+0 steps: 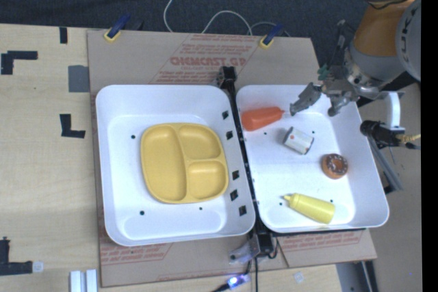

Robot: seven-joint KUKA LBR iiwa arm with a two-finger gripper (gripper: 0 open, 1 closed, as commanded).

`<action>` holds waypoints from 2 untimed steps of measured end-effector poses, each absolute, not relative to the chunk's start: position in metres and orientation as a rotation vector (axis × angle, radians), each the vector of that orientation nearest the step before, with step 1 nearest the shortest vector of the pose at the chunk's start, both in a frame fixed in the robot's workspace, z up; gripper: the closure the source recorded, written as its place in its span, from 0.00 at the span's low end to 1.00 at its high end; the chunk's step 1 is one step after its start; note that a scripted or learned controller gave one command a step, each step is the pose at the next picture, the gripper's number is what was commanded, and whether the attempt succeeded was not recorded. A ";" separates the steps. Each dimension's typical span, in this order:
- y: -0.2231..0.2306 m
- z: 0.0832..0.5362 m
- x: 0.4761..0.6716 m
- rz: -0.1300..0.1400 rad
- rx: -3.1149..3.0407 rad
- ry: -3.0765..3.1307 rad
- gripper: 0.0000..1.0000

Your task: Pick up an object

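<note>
- Red printed lettering on the brown cardboard sheet (205, 55) beneath the two bins, along its far edge, seen upside down from the camera; individual letters too blurred to read with any certainty.
- More red print on the same cardboard at its near edge, left and right, partly hidden under the bins; illegible.
- Small white can (298, 140) in the right bin, a dark red patch on its side; no words readable.
- No legible label on the yellow bottle (311, 206).
</note>
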State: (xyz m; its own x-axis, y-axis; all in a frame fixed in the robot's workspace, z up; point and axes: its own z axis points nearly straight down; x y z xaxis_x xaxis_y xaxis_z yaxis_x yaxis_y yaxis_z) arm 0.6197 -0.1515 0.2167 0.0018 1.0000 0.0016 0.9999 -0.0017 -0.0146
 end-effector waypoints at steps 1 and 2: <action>-0.151 0.224 0.623 0.002 -2.219 -2.223 0.00; -0.145 0.178 0.617 0.007 -2.217 -2.220 0.00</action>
State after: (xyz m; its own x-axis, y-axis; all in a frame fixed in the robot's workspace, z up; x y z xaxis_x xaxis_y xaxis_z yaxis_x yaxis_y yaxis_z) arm 0.6171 -0.1454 0.1782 -0.0013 1.0000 -0.0002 1.0000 0.0013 -0.0060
